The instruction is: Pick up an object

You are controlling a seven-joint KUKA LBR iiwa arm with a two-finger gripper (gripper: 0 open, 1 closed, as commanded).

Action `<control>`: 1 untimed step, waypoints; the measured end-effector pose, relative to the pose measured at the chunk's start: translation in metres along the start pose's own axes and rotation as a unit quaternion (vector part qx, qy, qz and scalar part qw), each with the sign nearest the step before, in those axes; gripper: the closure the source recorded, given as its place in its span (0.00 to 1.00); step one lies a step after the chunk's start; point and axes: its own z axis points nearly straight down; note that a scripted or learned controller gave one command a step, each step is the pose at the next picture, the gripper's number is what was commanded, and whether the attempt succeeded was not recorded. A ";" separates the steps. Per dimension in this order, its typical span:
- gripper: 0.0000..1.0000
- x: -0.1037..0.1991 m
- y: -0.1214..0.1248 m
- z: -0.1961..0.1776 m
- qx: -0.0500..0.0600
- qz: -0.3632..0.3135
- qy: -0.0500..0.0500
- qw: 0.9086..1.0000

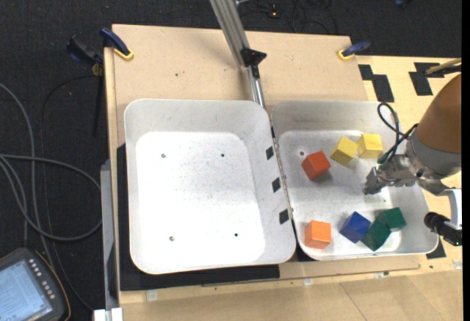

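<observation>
a slanted overhead look at a wooden bench holding two shallow white bins side by side.

nearest the camera, along the front edge of the right bin [294, 137], sit four blocks: an orange cube [318, 233], a blue cube [357, 226], and two dark green cubes [385, 228] touching each other, the blue one just beside them.

a little farther back, over the right side of that bin, the gripper [378, 181] hangs at the end of the grey arm, whose orange band shows at the right. it hovers above bare bin floor, between the green cubes in front and the yellow ones behind. whether it is spread or closed cannot be told at this size, and nothing shows in its grasp.

farther back sit a red-orange cube [316, 164] and two yellow cubes [358, 148], close together. the left bin [136, 187] has only a speckled floor.

beyond the bins, a metal pole [224, 7] slants up from the board, with blue and yellow clamps [117, 44] at its far corners.

judging from this, the pick is at the approach step, with no object taken yet. the next move calls for centring over one block, most likely a yellow or green one nearby, then lowering to straddle it cleanly without nudging its neighbour.
</observation>
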 end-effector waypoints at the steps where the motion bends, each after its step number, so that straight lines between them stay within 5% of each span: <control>1: 1.00 0.000 0.002 -0.064 -0.003 -0.002 -0.001 1.000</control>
